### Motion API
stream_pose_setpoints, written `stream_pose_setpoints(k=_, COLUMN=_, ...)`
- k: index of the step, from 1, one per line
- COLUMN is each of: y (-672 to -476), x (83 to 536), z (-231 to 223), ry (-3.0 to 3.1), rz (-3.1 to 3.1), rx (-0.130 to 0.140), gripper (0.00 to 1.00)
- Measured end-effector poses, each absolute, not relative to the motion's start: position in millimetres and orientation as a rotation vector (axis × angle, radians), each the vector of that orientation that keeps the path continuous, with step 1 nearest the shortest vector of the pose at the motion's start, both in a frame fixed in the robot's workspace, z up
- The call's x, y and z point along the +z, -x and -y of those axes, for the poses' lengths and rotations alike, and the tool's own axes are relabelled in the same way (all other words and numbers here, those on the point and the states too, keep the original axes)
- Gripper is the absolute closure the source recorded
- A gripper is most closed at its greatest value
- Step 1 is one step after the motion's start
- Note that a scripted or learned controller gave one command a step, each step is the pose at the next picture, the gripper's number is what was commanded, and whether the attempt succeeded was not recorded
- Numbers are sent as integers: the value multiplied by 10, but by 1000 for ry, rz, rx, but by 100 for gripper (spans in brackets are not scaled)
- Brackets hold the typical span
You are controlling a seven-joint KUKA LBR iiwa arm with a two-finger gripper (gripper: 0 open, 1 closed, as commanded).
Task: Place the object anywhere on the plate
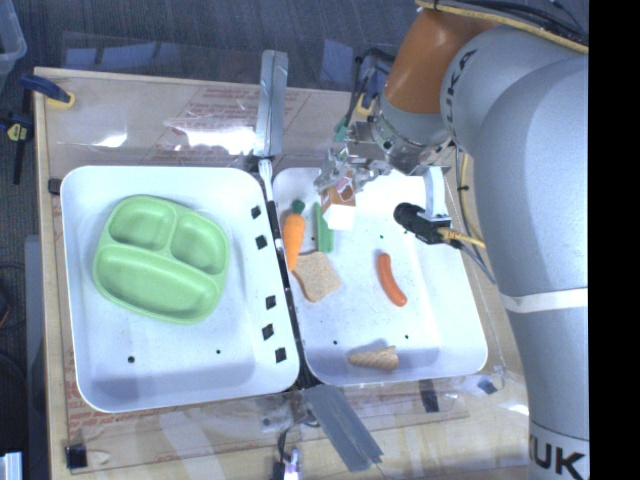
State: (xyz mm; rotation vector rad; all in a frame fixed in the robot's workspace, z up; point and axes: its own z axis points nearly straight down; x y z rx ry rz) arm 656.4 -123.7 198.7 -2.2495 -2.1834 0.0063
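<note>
1. The counter (150,433) carries two shallow white bins side by side: the left bin (100,378) and the right bin (450,318).
2. A green plate (160,258) with three compartments lies in the left bin, toward its upper left part. Nothing rests on it.
3. The right bin holds several toy foods: a carrot (293,236) against the left wall, a green bean pod (324,226) just beside it, a slice of bread (317,277) below them, a sausage (392,279) near the middle, and a croissant (373,358) near the lower wall.
4. The arm (500,118) reaches in from the right, its orange band above the wrist.
5. The claw (340,183) hangs over the upper left part of the right bin. Whether it is open or closed cannot be told; a small white and brown block (338,214) sits right at its tip, and a grip on it cannot be confirmed.
6. The carrot and bean pod lie just below and left of the claw; bread, sausage and croissant lie farther off. All are well apart from the plate.
</note>
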Motion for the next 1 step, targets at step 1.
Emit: stream_pose_setpoints(k=1, y=-6303, x=1910, z=614, ry=2200, rz=2237, rx=5, gripper=100)
